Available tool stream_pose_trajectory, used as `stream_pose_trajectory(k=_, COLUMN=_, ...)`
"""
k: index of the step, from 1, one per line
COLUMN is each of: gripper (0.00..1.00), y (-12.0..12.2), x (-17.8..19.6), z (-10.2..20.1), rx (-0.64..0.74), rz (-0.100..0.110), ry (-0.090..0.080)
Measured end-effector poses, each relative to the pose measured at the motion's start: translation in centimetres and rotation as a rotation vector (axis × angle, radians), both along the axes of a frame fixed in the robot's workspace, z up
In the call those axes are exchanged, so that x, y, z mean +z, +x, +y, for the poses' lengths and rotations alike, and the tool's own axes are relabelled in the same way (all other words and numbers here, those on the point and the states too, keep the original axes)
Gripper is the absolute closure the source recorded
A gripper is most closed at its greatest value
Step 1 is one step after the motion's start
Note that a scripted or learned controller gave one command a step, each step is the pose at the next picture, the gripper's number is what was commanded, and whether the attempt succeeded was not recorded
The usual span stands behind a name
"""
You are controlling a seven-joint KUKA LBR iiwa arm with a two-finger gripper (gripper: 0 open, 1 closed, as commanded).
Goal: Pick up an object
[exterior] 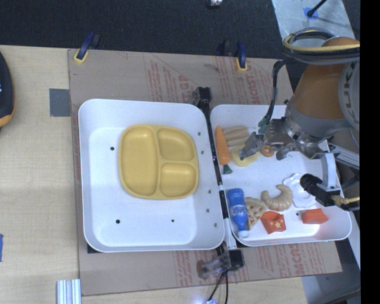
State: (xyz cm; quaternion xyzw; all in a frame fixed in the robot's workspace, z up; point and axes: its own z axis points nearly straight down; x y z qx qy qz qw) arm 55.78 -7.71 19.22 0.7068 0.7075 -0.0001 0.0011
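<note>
1. White plastic walls rim the two bins; the left bin, at frame centre-left, carries a yellow divided tray with bare floor all around it.
2. Right bin, at centre-right, is crowded along its left wall and lower half; its middle floor is barer.
3. Gripper hangs over the right bin's upper part; whether its fingers are apart or closed cannot be told.
4. Just left of it lie an orange carrot and a pale yellow piece, touching.
5. Lower down sit a blue bottle, a tan croissant-like pastry, a red block and an orange-red piece.
</note>
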Motion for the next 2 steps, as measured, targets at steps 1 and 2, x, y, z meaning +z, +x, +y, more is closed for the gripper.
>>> stream_pose_trajectory(k=1, gripper=0.0, y=1.8, x=-3.5, z=-5.1, rx=-0.001, rz=0.003, ry=-0.001)
stream_pose_trajectory(k=2, gripper=0.0, y=6.6, x=-9.2, z=-1.6, rx=0.007, rz=0.0, ry=0.0)
